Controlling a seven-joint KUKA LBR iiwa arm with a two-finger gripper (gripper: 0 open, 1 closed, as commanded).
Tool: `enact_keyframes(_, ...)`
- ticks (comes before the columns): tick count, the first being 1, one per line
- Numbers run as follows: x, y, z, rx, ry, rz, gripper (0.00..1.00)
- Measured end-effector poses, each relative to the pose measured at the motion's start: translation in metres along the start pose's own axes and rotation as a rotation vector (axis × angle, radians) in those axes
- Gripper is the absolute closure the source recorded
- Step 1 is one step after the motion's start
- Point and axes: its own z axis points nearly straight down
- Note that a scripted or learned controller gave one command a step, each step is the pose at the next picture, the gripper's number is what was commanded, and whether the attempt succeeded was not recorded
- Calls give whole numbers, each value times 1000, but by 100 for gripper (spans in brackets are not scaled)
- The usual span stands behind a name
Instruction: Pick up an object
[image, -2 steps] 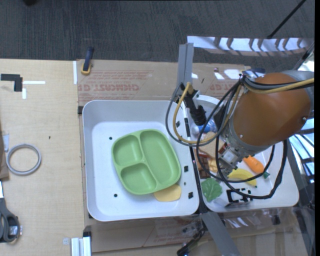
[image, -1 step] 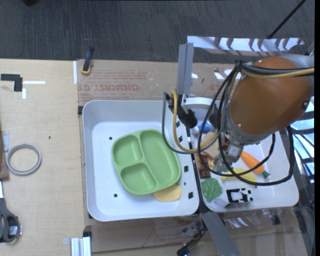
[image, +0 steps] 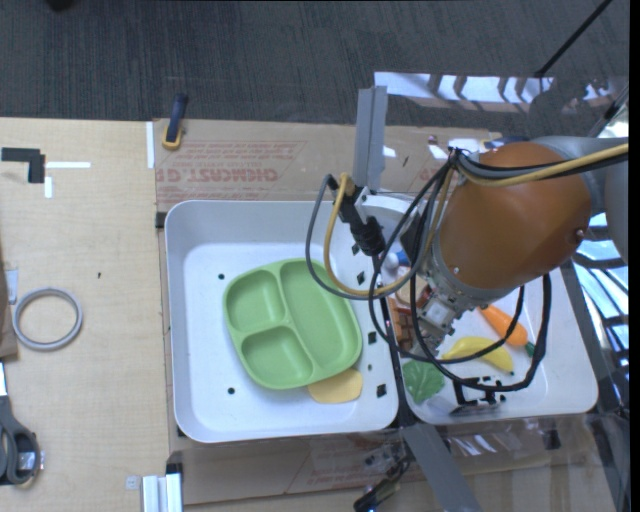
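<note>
A green divided plate (image: 291, 323) lies in the left bin (image: 190, 330), with a yellow disc (image: 337, 388) poking out under its lower right edge. In the right bin (image: 575, 395) I see an orange carrot-like piece (image: 503, 325), a yellow banana-shaped piece (image: 476, 349) and a green leafy piece (image: 423, 381). The arm's orange wrist (image: 510, 225) hangs over the right bin and hides the gripper below it, along with much of that bin. A brownish object (image: 402, 325) shows near the bins' shared wall, beside the cables.
Black and yellow cables (image: 345, 255) loop from the wrist over the left bin's right side. A grey post (image: 371, 140) stands behind the bins. On the bench at left lie a metal ring (image: 45, 318), a black clamp (image: 176, 120) and cardboard under the bins.
</note>
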Motion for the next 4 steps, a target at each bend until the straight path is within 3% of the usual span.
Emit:
enact_keyframes(1, -9, -12, -37, 4, 3, 358, 100)
enact_keyframes(2, -9, 2, -31, 1, 2, 96, 100)
enact_keyframes(3, 2, -3, -80, 5, 3, 725, 100)
enact_keyframes(4, -19, -4, -26, 2, 2, 511, 100)
